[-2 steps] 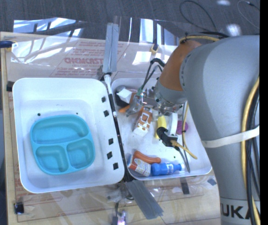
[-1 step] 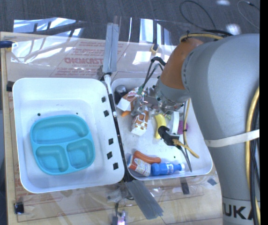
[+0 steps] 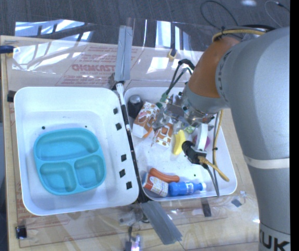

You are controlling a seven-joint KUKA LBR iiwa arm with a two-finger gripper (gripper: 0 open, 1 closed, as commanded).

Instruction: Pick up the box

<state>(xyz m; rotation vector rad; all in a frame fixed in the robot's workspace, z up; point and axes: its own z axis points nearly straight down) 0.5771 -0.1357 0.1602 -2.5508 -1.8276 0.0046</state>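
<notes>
Glossy printed carton box [image 3: 145,118] lies flat, possibly touching metal pincer [image 3: 166,120].

slanted overhead view of both bins [image 3: 21,140]

Glossy plastic blue tray [image 3: 68,160], smooth white bins [image 3: 29,109]

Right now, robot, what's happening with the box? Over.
Gripper low in the right bin, over the box. Grip unclear. Banana and bottle close by.
</notes>
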